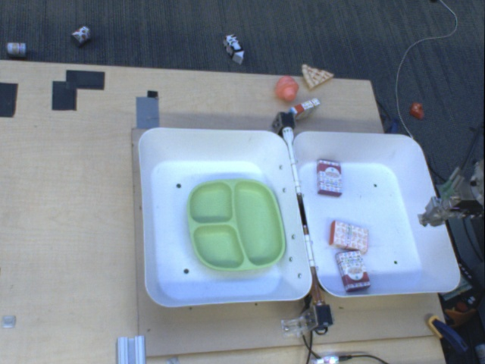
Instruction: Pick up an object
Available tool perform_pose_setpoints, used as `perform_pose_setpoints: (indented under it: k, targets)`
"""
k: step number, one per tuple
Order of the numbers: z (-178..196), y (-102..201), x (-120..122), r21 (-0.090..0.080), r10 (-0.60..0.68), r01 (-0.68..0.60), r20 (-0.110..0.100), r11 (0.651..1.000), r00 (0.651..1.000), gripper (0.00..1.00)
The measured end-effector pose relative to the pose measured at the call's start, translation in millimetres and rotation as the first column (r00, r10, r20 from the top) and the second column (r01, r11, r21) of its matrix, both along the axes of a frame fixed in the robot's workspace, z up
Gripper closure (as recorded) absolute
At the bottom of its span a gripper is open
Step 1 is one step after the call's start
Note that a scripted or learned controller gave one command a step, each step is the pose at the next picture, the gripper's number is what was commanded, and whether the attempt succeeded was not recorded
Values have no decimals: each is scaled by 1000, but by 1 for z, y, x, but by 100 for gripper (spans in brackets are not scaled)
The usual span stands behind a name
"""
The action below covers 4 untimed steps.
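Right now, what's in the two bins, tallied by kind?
Small red-and-white packets, right bin: 3
Green divided plate, left bin: 1
Total: 4

My bench [68, 203] is pale wood with dark square patches near its far left. Beyond it I see dark ribbed carpet [167, 14], strewn with small bits and crossed by a thin cable [405, 51].

Two bins sit side by side on the tabletop [68, 203]. The left bin [155, 226] holds a tray [236, 224]. The right bin [402, 203] holds three packets [329, 178] [348, 236] [353, 270], one behind another.
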State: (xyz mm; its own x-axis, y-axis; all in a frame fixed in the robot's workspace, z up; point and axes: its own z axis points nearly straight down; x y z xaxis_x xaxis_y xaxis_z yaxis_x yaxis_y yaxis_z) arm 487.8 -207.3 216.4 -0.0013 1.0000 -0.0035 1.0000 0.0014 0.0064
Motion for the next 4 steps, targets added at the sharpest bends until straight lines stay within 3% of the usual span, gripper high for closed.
perform_pose_setpoints:
  k: [1, 2, 3, 4]
  targets:
    - [-2, 64, 0, 4, 4, -4, -3, 1000, 1000, 100]
    - [-11, 165, 0, 5, 4, -4, -4, 1000, 1000, 100]
    - [44, 106, 97, 2, 4, -4, 0, 1000, 1000, 100]
    - [39, 125, 39, 3, 1, -1, -4, 1000, 1000, 100]
